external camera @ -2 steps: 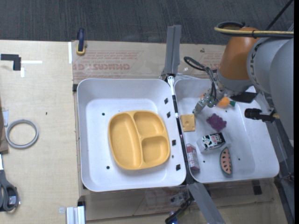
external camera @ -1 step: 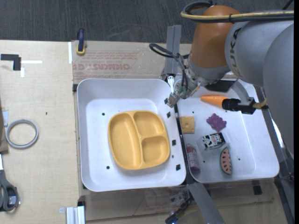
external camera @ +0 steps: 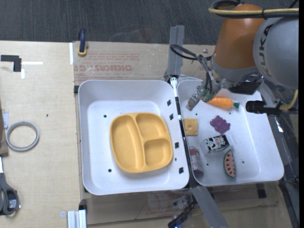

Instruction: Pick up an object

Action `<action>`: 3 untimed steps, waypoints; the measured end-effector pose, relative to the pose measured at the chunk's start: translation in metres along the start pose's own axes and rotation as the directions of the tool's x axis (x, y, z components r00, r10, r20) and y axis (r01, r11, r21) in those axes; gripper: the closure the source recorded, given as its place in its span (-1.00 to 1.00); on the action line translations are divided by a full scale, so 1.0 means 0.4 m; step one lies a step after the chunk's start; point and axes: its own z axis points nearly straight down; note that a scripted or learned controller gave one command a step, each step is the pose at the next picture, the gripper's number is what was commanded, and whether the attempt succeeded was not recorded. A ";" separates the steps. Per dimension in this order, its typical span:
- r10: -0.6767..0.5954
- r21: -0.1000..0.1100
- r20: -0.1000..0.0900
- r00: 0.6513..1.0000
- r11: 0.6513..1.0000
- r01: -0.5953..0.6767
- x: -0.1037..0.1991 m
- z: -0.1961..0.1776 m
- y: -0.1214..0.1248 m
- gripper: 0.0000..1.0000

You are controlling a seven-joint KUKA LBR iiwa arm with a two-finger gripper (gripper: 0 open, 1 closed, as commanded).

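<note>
My gripper (external camera: 200, 99) hangs over the back left corner of the right bin (external camera: 266, 167). Its fingers look open with nothing between them. An orange carrot (external camera: 222, 102) lies just right of the fingertips, apart from them. Further forward in the same bin are a tan cracker square (external camera: 191, 127), a purple bunch of grapes (external camera: 220, 124), a small black and white carton (external camera: 216, 143), a watermelon slice (external camera: 230, 164) and a dark tube (external camera: 195, 159) along the left wall.
The left bin (external camera: 92, 127) holds a yellow divided plate (external camera: 141, 141). On the bench to the left lie a grey tape roll (external camera: 21, 136) and scissors (external camera: 8, 201). The arm's orange and grey body (external camera: 251, 37) looms over the right bin's back edge.
</note>
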 end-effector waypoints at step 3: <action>0.365 -0.003 0.000 0.931 0.931 -0.365 -0.114 0.219 -0.332 1.00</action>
